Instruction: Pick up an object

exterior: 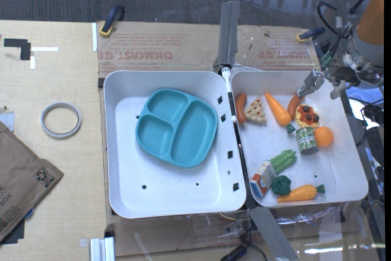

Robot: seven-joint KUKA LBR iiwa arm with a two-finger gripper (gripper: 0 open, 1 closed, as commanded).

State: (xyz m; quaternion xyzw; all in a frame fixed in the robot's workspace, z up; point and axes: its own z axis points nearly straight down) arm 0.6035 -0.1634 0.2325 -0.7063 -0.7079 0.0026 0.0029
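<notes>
One candidate sits nearest: small red piece (295,103) in right bin (348,131), upper half, just below-left of claw (322,84). Its long axis runs steeply, tilted slightly right at top. Claw hangs above bin's far edge, fingers spread, pinching nothing. Orange carrot (278,109) lies alongside.

The light is bright and even, coming from above. The two white bins (116,131) shine a little. Shadows are soft and small. The arm (366,27) at the upper right looks blurry. The middle looks sharp.
</notes>
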